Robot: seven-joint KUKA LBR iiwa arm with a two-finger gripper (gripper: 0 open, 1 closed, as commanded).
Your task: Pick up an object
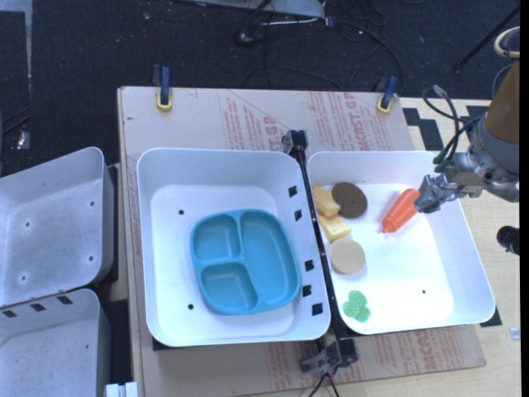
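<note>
- The claw (430, 195) sits over the right edge of the right bin (463, 246), at the end of the grey arm (496, 139) that comes in from the right.
- Its fingers touch the upper end of the orange carrot (399, 211); whether they are apart or clamped on it I cannot tell, as the tips are too small and dark to read.
- The carrot runs down and to the left from the claw, tilted, its lower tip near the bin floor.
- Further left of the claw lies a dark brown round piece (350, 199), touching a pair of yellow blocks (330, 213) that lie against the bin's left wall.
- Below those, down and left of the claw, rests a tan disc (348, 256).
- Lower still, near the bin's front corner, lies a small green piece (357, 305).
- Well to the left of the claw, the left bin (165, 188) holds a blue divided plate (245, 260) with three compartments.
- Both bins stand side by side on the bench (223, 118).
</note>
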